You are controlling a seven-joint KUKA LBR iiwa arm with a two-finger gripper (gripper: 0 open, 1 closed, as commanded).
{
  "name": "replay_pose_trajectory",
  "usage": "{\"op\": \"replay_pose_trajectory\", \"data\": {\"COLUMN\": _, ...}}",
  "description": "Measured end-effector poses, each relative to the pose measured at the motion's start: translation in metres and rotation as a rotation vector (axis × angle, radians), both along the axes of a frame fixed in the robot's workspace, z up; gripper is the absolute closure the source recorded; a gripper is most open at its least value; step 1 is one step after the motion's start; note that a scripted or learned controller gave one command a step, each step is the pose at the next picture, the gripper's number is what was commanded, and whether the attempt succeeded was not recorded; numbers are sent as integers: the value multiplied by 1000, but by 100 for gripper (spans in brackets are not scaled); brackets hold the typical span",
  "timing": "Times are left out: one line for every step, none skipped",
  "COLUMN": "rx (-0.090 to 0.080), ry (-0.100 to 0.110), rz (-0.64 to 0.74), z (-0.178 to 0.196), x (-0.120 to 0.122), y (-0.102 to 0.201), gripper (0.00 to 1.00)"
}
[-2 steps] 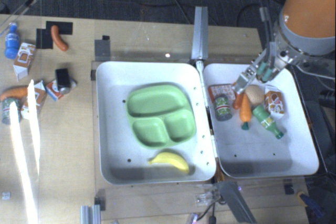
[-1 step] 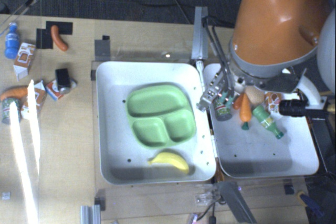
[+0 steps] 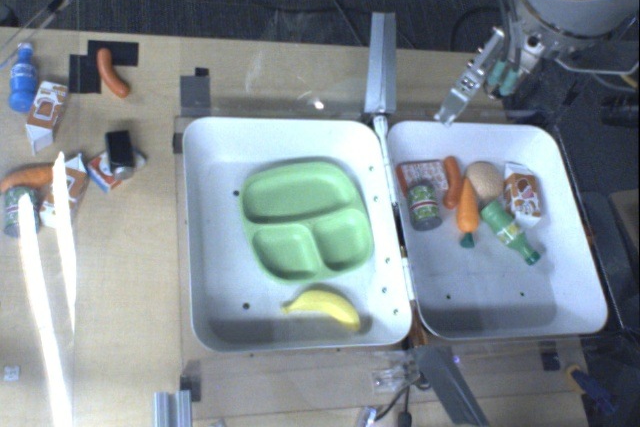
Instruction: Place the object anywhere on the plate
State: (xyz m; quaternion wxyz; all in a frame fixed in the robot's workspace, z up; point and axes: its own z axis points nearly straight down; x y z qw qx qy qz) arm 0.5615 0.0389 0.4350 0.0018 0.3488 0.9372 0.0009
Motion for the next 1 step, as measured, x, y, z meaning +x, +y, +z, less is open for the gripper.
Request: {"op": "replay_pose_trajectory", "data": {"rx": -1, "ry": 0, "rz": 292, "z": -40, "x": -63, "y": 38, "gripper": 100}}
